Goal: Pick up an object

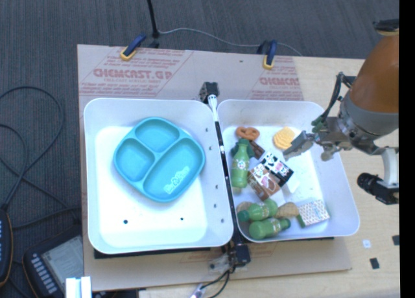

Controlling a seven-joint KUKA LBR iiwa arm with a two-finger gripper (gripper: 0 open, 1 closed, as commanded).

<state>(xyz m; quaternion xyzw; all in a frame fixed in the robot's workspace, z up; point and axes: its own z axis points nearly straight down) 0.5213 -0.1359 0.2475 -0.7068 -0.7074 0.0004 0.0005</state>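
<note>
The right bin (337, 180) holds several toy foods: a yellow round cracker (283, 138), a brown pretzel (247, 133), an upright green bottle (240, 164), a cow-patterned box (273, 168) and a brown block (262, 188). Two green bottles (264, 219), a tan piece (288, 210) and a beige waffle square (313, 212) lie near the front wall. My gripper (312, 149) hovers over the bin's right back part, just right of the cracker. It is open, with nothing between its fingers. One fingertip (295, 146) points toward the cow-patterned box.
In the left bin (97, 180) lies a blue divided plate (159, 159). A clamp (209, 91) sits at the back of the wall between the bins. Cables and a keyboard (42, 267) lie off the bench to the left.
</note>
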